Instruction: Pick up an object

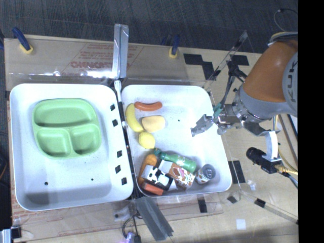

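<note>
you have the gripper (pixel 202 125) over the right bin (pixel 195 92), near its 3 o'clock wall, on a bare patch of white floor. its two grey fingers look a little apart with nothing between them, though they are small and blurred here, so take that as a likely reading and not a firm one. nothing has been picked yet.

the things to pick from all lie in the right bin, from 9 o'clock round to 6 o'clock of the gripper. the sausage (pixel 148 105) sits toward the bin's 12 o'clock, the banana (pixel 132 118) runs along the 9 o'clock wall, the potato (pixel 153 123) lies just beside the banana, and the lemon (pixel 147 140) sits below it.

my judgement: go for a piece that stands apart. the sausage has free floor around it, so you could bring the fingers down across its short width. the lemon and potato are rounder and may roll or slip out, so centre well before closing. i would avoid the heap at 6 o'clock, where the bottle (pixel 178 161), the can (pixel 206 173) and the black and white carton (pixel 153 175) crowd and overlap; a finger may land on a neighbour there.

the count: two bins, the left bin (pixel 20 151) holding one green tray (pixel 66 127) with three wells. in the right bin, one sausage, one banana, one potato, one lemon, one bottle, one can, one carton, plus some orange items in the heap that i cannot tell apart.
</note>
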`<state>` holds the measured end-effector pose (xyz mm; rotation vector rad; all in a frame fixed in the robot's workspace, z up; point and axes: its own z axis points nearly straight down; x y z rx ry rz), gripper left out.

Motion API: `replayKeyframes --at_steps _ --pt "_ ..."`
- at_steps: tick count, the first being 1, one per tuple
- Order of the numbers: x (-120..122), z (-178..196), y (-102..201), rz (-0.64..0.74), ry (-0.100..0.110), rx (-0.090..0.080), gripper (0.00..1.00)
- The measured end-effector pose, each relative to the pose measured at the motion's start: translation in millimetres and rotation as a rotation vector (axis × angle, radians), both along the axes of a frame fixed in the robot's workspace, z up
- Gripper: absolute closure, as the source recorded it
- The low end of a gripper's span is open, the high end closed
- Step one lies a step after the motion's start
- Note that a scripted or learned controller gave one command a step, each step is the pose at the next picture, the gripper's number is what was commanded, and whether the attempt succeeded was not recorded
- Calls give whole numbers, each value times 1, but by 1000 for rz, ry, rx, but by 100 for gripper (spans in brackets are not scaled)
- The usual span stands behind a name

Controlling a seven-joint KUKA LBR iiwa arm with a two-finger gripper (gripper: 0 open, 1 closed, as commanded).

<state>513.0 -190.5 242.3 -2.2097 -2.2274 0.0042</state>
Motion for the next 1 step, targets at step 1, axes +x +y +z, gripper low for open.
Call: replayKeyframes --at_steps 1 --pt "-31 -122 -22 -144 -12 -4 0"
